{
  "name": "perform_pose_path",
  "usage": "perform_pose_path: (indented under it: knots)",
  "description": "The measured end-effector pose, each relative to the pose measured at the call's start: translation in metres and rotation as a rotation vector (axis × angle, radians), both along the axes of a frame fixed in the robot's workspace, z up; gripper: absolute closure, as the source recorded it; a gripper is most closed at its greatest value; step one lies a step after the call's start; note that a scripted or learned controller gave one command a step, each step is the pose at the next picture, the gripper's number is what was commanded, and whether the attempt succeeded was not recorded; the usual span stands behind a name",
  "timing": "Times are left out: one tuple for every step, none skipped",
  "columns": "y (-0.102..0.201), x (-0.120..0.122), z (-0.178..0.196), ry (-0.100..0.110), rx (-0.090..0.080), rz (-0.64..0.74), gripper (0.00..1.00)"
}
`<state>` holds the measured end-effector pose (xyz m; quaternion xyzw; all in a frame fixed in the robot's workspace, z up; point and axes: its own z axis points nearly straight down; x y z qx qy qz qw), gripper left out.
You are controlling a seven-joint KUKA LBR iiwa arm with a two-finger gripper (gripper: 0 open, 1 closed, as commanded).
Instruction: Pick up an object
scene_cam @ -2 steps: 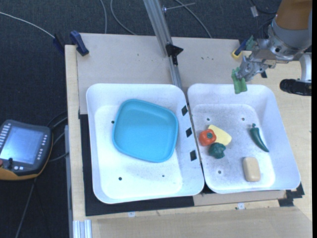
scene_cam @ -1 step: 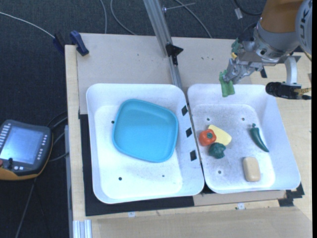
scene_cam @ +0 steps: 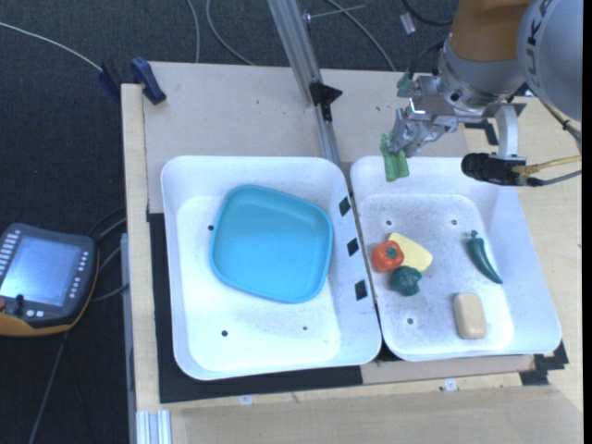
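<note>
My gripper (scene_cam: 400,148) hangs over the far left rim of the right bin (scene_cam: 518,248), above the bench, with nothing visibly in it. In that bin lie a red-orange round object (scene_cam: 387,255), a yellow piece (scene_cam: 413,251) touching it, and a dark teal lump (scene_cam: 405,281) just in front of them. A green pepper-shaped object (scene_cam: 482,257) lies toward the right wall. A tan block (scene_cam: 470,314) sits near the front. All of them are well below and in front of the gripper.
The left bin (scene_cam: 185,248) holds a light blue square plate (scene_cam: 271,243). A metal pole (scene_cam: 301,44) slants across the bench behind the bins. A black connector with cable (scene_cam: 495,167) hangs off the arm over the right bin's far edge.
</note>
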<state>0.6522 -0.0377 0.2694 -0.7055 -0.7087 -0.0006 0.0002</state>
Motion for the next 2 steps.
perform_pose_path:
  knots:
    - [0.050, -0.018, 0.001, 0.000, 0.000, 0.000, 1.00]
    - [0.108, -0.026, -0.015, 0.002, 0.000, 0.000, 1.00]
